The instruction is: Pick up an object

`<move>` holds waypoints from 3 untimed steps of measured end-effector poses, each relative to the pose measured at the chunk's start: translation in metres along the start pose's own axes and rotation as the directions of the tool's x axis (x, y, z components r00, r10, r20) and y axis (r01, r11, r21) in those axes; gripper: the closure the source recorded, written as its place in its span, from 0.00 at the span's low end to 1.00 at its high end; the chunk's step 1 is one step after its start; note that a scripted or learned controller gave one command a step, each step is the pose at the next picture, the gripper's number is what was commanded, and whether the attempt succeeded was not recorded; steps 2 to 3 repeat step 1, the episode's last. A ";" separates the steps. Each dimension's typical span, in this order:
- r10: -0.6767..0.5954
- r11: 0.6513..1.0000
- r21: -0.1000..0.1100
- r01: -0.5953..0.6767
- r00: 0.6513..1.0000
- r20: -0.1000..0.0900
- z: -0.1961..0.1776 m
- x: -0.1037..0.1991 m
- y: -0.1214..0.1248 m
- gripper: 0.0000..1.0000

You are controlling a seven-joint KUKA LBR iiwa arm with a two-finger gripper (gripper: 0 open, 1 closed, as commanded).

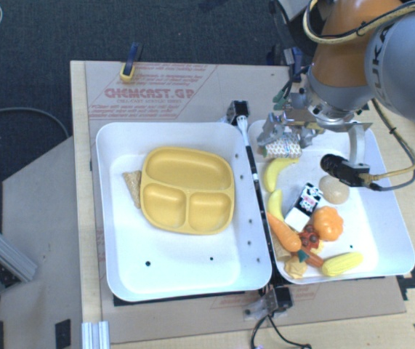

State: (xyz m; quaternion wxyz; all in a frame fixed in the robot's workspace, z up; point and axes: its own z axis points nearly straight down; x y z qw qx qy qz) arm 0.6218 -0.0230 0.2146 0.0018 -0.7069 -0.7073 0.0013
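Right bin [392,227]: speckled block [283,149] just beneath end effector [285,131]

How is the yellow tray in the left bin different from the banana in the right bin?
The yellow tray is wide and flat with three compartments; the banana is slim and curved. The tray lies almost alone in its bin, over a tan piece at its left edge; the banana is crowded among other toy food. The tray sits far from the tool; the banana lies just below it. Both are yellow.
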 end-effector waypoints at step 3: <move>0.000 1.000 -0.006 0.000 1.000 0.001 -0.001 -0.003 0.006 1.00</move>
